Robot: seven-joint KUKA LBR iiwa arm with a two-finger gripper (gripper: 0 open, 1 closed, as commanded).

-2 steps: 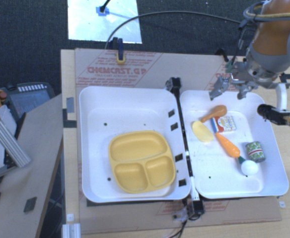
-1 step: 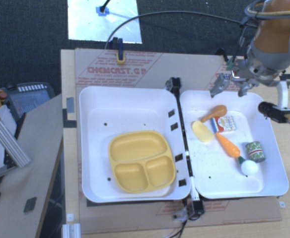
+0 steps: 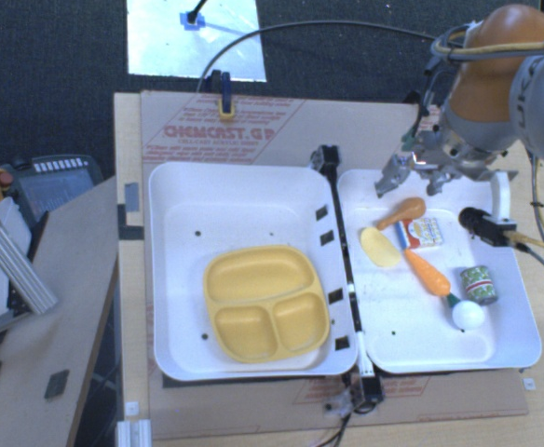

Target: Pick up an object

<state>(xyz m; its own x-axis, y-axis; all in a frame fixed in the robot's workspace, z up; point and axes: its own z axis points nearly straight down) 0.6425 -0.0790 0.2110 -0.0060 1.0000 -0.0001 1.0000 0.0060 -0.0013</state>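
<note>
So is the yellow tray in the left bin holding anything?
Empty. The yellow tray sits flat in the left bin, and all three of its compartments show bare yellow bottoms.

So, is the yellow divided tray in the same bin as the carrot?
No, the yellow tray lies in the left bin, while the carrot lies in the right bin.

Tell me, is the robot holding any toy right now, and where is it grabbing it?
Nothing is held. The tool hangs open above the right bin, with no toy between its fingers. The wooden spoon lies just below it.
</note>
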